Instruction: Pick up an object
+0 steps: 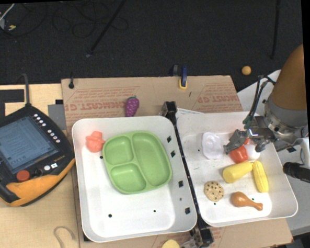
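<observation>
1. Camera view: white lump lies left of the gripper.
2. Red toy sits just below the gripper; probably light, rigid, slippery. Grip across its middle.
3. Whether the gripper is apart or together: cannot tell.

Arm: rounded orange band above a grey wrist section. Thin dark cables run along the wrist's outer side. Gripper: grey metal assembly with dark linkage parts and a small lit spot on its body.
</observation>
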{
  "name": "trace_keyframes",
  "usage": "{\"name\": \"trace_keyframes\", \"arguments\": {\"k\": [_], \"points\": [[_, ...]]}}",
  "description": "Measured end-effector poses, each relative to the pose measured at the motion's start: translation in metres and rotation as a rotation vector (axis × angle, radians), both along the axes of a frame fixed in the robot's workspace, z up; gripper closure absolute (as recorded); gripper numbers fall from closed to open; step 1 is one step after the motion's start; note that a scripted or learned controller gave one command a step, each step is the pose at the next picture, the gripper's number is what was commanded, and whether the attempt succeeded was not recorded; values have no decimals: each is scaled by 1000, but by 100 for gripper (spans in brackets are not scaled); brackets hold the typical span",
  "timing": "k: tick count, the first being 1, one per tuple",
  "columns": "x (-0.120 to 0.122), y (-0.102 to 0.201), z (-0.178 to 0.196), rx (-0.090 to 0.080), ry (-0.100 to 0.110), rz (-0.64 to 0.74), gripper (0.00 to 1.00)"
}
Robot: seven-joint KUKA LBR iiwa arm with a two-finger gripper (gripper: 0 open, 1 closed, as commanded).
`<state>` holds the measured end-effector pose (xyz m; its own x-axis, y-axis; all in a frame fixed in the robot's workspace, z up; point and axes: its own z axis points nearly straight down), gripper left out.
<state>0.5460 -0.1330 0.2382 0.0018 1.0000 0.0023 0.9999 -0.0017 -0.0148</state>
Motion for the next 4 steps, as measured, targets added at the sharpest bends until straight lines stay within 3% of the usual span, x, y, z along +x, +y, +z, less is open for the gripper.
{"name": "trace_keyframes", "arguments": {"k": [1, 3, 4], "points": [[2, 0, 7, -2, -14, 2, 0], [4, -3, -87, 0, -8, 3, 0], [4, 2, -134, -8, -31, 5, 0]]}}
